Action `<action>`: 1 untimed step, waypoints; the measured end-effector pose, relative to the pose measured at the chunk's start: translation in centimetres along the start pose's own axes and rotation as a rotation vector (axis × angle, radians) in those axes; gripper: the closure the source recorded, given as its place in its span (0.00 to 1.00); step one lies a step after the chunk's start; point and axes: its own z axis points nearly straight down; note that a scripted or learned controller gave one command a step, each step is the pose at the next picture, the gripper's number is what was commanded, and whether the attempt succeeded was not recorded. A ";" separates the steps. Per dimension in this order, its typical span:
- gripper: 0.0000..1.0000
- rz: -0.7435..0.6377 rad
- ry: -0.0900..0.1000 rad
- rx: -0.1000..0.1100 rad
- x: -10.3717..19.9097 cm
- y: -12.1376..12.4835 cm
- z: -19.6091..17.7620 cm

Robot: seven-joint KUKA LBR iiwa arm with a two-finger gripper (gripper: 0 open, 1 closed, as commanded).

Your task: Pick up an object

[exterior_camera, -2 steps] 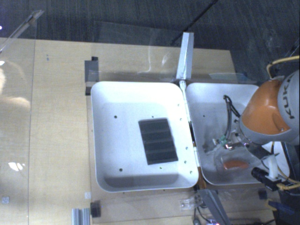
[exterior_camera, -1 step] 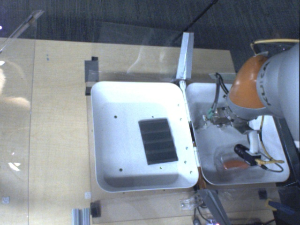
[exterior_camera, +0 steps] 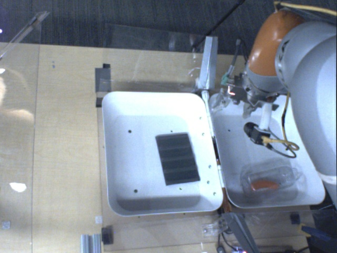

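My claw (exterior_camera: pixel 234 95) hangs over the far left corner of the right bin (exterior_camera: pixel 231 152); spread or pressed together, I cannot tell. The clear packet (exterior_camera: pixel 267 181) lies at that bin's near end, lengthwise across it

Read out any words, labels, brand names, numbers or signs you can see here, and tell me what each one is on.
No readable text in this view.
Black ribbed slab in the left bin: plain ridges, no label.
Clear plastic package in the right bin: something orange inside, no print I can make out.
Arm: no lettering visible.
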 end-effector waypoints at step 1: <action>0.00 -0.190 -0.001 0.002 -7.7 1.0 1.5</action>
